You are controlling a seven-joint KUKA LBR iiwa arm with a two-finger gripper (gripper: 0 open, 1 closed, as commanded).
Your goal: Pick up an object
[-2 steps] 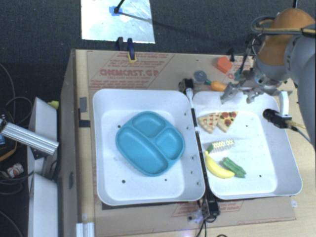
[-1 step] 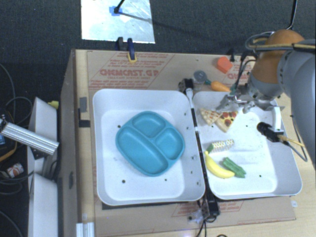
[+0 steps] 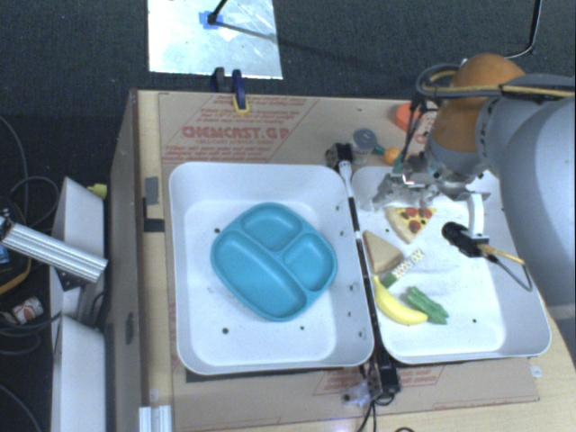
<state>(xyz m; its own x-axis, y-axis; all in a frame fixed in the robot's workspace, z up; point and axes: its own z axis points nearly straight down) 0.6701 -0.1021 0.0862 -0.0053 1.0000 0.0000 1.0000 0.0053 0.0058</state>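
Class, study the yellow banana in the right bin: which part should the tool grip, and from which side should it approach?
Probably the banana's middle, coming straight down from above, fingers closing across its narrow width. It lies flat on the right bin floor, curved, with the green vegetable close against one end, so the free mid-section seems safest.

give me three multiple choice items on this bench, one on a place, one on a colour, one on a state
1. Where does the divided plate lie?
A. left bin
B. right bin
C. on the cardboard

2. What colour is the banana?
A. red
B. yellow
C. blue

3. How does the plate sit?
A. flat, open side up
B. upside down
C. propped on its edge

Key: 1 A, it lies on the left bin floor. 2 B, it is yellow beside the green vegetable. 3 A, its three compartments face up.
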